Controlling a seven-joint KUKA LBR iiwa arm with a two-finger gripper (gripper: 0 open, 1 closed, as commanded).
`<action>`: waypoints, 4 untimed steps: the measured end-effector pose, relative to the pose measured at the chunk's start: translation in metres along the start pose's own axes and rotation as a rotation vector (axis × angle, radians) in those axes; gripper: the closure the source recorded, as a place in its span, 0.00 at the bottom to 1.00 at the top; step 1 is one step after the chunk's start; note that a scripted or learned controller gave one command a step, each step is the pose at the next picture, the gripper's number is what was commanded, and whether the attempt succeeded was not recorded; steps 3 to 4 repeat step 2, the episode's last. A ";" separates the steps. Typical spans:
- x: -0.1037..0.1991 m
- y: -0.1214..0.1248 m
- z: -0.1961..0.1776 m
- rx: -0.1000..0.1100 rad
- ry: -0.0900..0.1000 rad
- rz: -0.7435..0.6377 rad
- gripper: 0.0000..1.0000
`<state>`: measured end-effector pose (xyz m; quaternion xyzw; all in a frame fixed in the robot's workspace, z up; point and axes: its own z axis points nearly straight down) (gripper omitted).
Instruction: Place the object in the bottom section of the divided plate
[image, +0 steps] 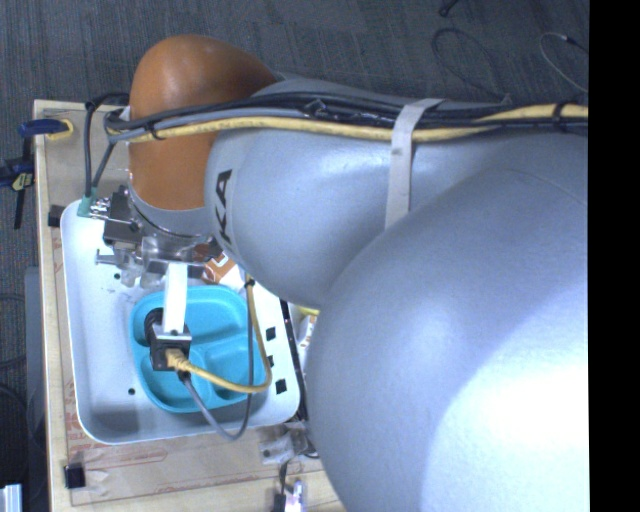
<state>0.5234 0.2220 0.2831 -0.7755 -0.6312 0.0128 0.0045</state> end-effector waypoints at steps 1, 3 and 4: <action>-0.017 -0.039 -0.038 -0.015 0.009 -0.016 1.00; -0.012 -0.043 0.084 -0.015 0.006 -0.200 1.00; -0.012 -0.043 0.084 -0.015 0.006 -0.200 1.00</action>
